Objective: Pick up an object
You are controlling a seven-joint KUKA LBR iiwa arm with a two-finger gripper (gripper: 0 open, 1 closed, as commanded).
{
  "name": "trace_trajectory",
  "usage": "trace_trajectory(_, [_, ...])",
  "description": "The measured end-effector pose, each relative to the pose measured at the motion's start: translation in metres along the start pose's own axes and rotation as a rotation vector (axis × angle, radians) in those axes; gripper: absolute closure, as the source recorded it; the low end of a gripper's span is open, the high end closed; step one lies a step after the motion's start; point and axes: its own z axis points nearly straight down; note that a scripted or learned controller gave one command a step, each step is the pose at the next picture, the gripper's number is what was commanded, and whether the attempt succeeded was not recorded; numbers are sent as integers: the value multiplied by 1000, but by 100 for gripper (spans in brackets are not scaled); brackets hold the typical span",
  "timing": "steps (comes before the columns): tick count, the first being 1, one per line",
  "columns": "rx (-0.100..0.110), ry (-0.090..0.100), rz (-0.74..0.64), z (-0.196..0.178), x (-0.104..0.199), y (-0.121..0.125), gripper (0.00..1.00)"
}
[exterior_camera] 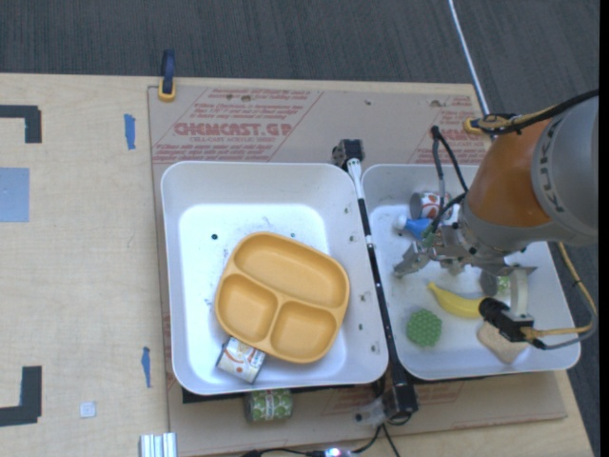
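A: Banana (455,301) is lying in the right bin (561,355), just below my wrist. Yellow tray (283,296) is filling the left bin (181,255), so I'm skipping it.

B: Gripper (440,253)?

A: Hovering low over the bin floor near it; can't tell how open it's sitting, nothing visibly held.

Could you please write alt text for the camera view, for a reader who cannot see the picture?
A grey and orange robot arm reaches from the right over the right white bin, which holds a banana, a green ball and a small can. The left bin holds a yellow divided plate and a small carton.
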Motion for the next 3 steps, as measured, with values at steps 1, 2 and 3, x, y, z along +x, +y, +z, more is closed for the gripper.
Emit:
trace_trajectory(1, [-2,-2,2,0,3,-10,0])
trace_trajectory(2, [-2,-1,2,0,1,-48,0])
trace_trajectory(3, [-5,-2,1,-1,1,-53,0])
